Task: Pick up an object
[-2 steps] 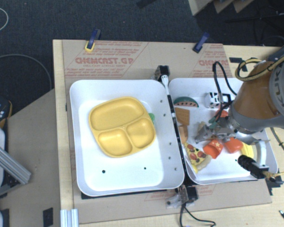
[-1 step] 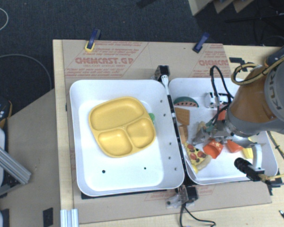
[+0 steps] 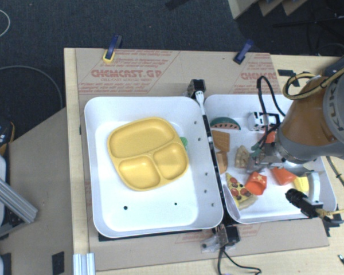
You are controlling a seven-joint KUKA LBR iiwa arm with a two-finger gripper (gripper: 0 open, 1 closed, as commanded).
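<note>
Arm low in the right bin [image 3: 327,202], gripper [image 3: 257,164] down among the toy food; grasp step, nothing lifted yet.

Camera view: you see the gripper at the bin floor, just left of the arm's orange band [image 3: 307,119], with an orange piece [image 3: 255,183] right below it and a tan piece [image 3: 241,156] just to its left. You cannot tell how the tool stands: the wrist hides its tips, so no hold can be logged. A pizza slice [image 3: 238,191], a brown slab [image 3: 220,140], a melon slice [image 3: 225,123], a yellow piece [image 3: 301,183] and a second orange piece [image 3: 282,176] lie close around. The left bin [image 3: 94,171] carries a yellow tray [image 3: 147,152]. Judged next: close on one piece only, then lift straight up; crowding risks a two-piece pinch or a slip.
</note>
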